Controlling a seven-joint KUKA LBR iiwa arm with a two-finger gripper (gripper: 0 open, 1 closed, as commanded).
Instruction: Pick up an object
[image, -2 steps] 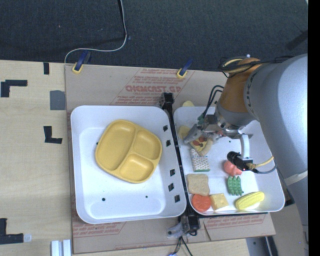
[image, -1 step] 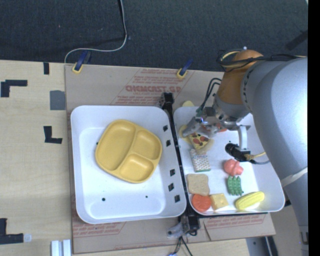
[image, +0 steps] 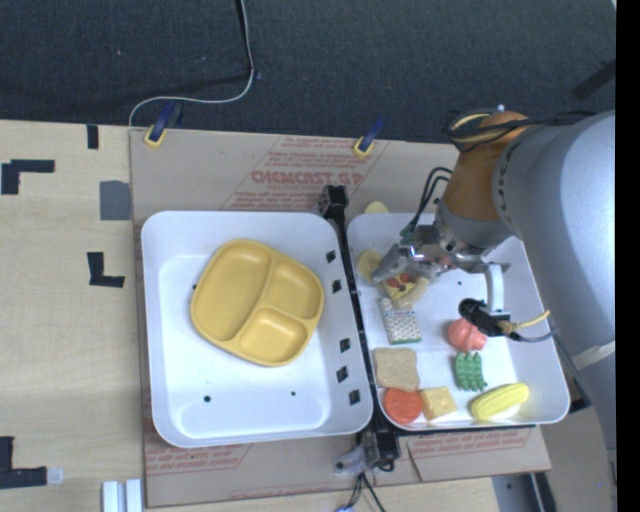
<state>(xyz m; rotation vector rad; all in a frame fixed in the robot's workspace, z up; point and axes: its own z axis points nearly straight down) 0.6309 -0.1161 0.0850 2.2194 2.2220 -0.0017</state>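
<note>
The end effector (image: 408, 268), its grip state impossible to tell, hung over crowded toy food (image: 403, 287) at the right bin's (image: 520, 235) ten o'clock, so a slanted descent risked nudging neighbours aside.

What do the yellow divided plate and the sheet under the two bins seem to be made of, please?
The yellow plate looks like moulded plastic with a smooth matte finish: even colour, rounded compartment ridges. The sheet looks like corrugated cardboard: flat tan surface, red printed lettering, held by clips at its back edge.
</note>
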